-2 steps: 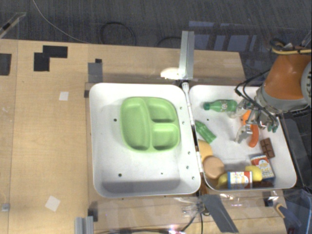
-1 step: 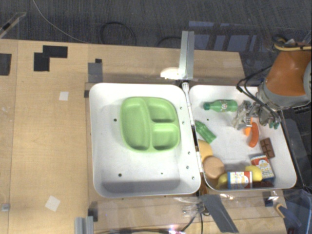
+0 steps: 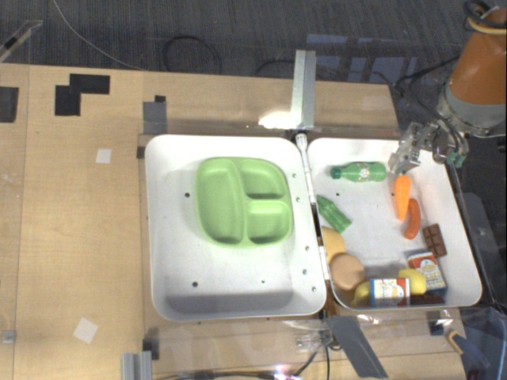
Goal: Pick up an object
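Carrot is lying in the right bin, near its far right side, a green bottle lying to its left. Arm is reaching in from the right, gripper hovering just above the carrot's top end, fingers spread, gripping nothing.

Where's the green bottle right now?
In the camera view, the green bottle lies on its side near the far edge of the right bin, just left of the carrot, with the claw close by on its right.
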You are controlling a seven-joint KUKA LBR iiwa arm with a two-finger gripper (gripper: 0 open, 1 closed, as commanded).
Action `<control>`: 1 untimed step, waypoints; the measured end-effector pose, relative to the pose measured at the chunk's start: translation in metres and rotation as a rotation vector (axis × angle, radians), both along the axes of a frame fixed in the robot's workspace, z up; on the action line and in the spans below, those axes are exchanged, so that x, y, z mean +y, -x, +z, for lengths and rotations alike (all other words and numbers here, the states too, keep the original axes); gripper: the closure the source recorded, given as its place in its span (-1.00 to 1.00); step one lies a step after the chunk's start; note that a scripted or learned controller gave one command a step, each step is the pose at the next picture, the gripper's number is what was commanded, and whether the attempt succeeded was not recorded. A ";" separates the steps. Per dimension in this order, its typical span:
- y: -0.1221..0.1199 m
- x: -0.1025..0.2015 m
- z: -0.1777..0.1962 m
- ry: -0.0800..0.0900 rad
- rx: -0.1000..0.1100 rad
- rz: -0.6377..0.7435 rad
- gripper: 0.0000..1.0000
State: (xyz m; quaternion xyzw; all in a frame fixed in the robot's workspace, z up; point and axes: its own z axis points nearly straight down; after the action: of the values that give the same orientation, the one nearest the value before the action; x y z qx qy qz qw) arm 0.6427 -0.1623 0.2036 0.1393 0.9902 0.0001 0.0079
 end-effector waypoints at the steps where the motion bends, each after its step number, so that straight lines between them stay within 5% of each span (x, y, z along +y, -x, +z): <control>1: 0.062 0.010 -0.105 -0.004 0.018 -0.005 1.00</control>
State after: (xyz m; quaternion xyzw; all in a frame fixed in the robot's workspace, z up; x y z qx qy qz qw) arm 0.5809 -0.1528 0.0990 0.1417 0.9899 0.0007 -0.0016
